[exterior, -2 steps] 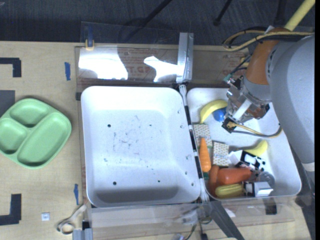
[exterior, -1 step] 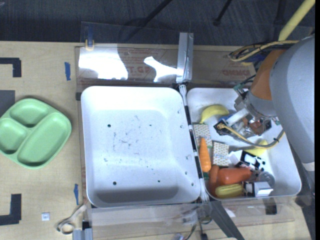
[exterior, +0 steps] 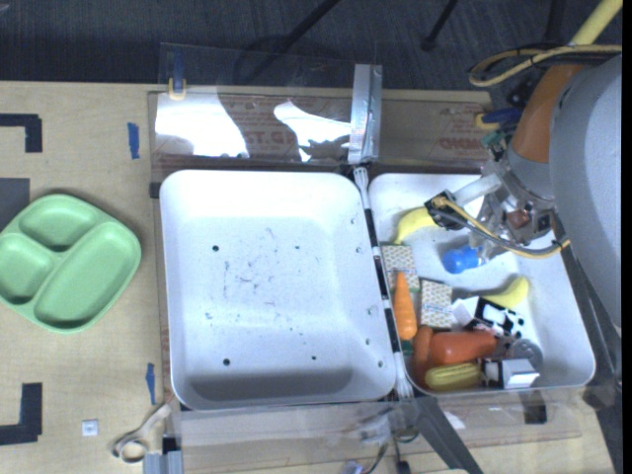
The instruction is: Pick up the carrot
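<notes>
Carrot (exterior: 404,305) lies in right bin (exterior: 573,294); gripper (exterior: 497,217) hovers nearby.

A dark carpeted floor (exterior: 118,8) is seen beyond a pale wooden bench (exterior: 79,383). Black stand legs (exterior: 326,13) are spread across the floor. Blue tape marks (exterior: 132,139) and black corner marks (exterior: 28,131) are fixed to the bench, and glare is thrown onto a clear panel (exterior: 257,117).
</notes>
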Tool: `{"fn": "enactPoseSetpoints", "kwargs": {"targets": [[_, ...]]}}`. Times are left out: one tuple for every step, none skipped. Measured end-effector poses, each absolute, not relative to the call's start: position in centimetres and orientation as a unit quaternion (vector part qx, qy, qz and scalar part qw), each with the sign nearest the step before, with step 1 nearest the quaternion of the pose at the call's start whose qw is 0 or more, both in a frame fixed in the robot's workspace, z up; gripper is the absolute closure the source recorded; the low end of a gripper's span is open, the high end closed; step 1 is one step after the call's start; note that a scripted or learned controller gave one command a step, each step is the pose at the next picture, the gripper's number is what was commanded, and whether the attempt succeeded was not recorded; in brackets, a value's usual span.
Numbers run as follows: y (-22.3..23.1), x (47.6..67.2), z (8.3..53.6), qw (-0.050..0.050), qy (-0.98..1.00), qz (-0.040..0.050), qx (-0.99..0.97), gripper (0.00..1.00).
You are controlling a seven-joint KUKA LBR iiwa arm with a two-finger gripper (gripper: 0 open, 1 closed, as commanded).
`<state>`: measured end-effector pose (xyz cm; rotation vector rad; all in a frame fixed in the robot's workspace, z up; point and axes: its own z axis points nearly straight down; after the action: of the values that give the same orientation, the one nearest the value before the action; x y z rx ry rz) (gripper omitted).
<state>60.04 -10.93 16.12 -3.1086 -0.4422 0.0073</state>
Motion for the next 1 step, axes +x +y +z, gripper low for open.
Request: {"fn": "enactPoseSetpoints", "kwargs": {"targets": [[-10.91,60.04,16.11,0.001,-0.141,0.0024,-0.99,0.0]]}}
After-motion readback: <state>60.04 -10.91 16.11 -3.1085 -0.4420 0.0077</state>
